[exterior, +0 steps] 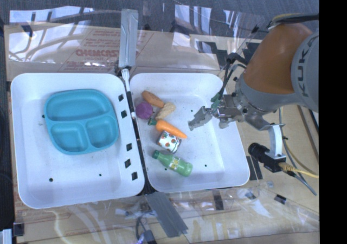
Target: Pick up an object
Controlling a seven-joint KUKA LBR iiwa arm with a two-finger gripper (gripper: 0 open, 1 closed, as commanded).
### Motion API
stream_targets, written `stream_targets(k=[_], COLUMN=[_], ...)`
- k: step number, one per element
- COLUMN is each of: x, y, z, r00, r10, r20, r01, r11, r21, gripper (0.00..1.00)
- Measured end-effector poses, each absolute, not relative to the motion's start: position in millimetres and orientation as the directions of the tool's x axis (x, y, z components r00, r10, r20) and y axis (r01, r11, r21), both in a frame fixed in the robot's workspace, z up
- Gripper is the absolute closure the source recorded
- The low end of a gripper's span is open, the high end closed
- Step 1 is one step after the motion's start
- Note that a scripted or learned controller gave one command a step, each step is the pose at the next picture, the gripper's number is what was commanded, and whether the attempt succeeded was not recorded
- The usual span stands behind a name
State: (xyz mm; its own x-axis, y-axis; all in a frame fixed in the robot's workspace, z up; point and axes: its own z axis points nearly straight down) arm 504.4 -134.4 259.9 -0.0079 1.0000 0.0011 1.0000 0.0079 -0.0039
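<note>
The gripper [198, 121] hangs over the middle of the right bin [230, 169], whether its fingers are open I cannot tell, while the carrot [171, 128] lies just beside it toward the bin's left edge.

Lighting: bright, even, from overhead; both white bins [32, 145] near overexposure, little surface detail. Glare: streaked reflections on clear plastic sheeting [200, 20] above and left of the gripper [196, 121], and along the bench's lower edge below it. Shadows: soft, short, close under the small items left of the gripper; a faint one beneath the gripper itself. Sharpness: moderate, low resolution; fine detail on the gripper soft. Dark floor at top dim
</note>
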Motion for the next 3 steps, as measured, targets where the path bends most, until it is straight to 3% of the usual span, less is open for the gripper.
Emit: stream_targets(k=[1,2,3], x=[533.1,653.9,655.4], y=[-134,-129,-128], z=[108,89,101], r00=[-0.006,-0.006,-0.012], r10=[1.000,1.000,1.000], r20=[-0.002,-0.001,0.000], r01=[1.000,1.000,1.000], r11=[0.006,0.006,0.012], r21=[0.006,-0.012,-0.010], gripper=[0.00,0.00,1.00])
